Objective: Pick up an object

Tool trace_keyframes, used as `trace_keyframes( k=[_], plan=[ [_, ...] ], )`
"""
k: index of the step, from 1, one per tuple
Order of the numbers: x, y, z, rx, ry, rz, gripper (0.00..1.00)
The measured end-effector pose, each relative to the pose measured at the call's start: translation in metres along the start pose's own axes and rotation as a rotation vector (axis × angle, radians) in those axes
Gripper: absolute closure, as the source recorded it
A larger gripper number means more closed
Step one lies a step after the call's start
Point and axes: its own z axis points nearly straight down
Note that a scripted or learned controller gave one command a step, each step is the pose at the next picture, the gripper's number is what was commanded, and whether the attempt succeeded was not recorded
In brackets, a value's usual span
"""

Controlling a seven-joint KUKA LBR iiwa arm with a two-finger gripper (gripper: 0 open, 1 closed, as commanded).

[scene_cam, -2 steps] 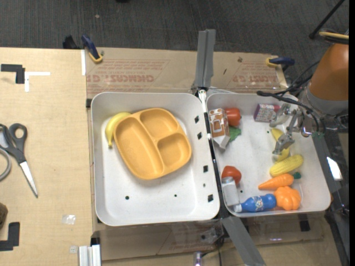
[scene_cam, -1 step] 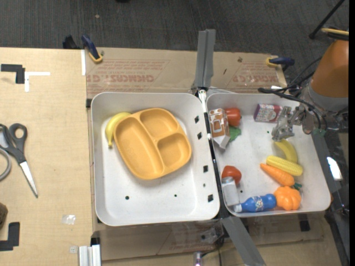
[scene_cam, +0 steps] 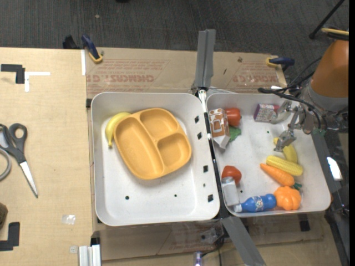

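Note:
My gripper (scene_cam: 284, 141) hangs over the right part of the right bin (scene_cam: 252, 148), just above a small yellow piece (scene_cam: 291, 153). Below it lie a yellow corn cob (scene_cam: 284, 165), an orange carrot (scene_cam: 277, 175) and an orange pumpkin (scene_cam: 288, 198). A blue and white bottle (scene_cam: 255, 203) lies along the bin's front edge. A purple packet (scene_cam: 266, 112) sits at the back, to the left of the gripper. A brown carton (scene_cam: 218, 124) and a red vegetable (scene_cam: 233, 116) lie at the back left. Another red vegetable (scene_cam: 231, 174) sits at the front left.
The left bin (scene_cam: 150, 204) holds a yellow divided plate (scene_cam: 151, 143) with a banana (scene_cam: 112, 125) at its left rim. Scissors (scene_cam: 20, 155) lie on the bench at far left. Cardboard (scene_cam: 144, 70) with blue clamps (scene_cam: 91, 47) lies behind the bins.

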Motion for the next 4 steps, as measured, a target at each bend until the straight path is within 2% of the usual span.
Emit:
trace_keyframes(
  k=[1, 2, 3, 4],
  plan=[
    [-0.002, 0.0, -0.011, 0.001, -0.007, -0.001, 1.0],
    [-0.002, 0.0, -0.011, 0.001, -0.006, -0.002, 0.0],
    [0.053, 0.012, 0.013, -0.002, 0.01, 0.052, 0.0],
    [0.051, 0.012, 0.002, -0.001, 0.004, 0.049, 1.0]
  ],
)
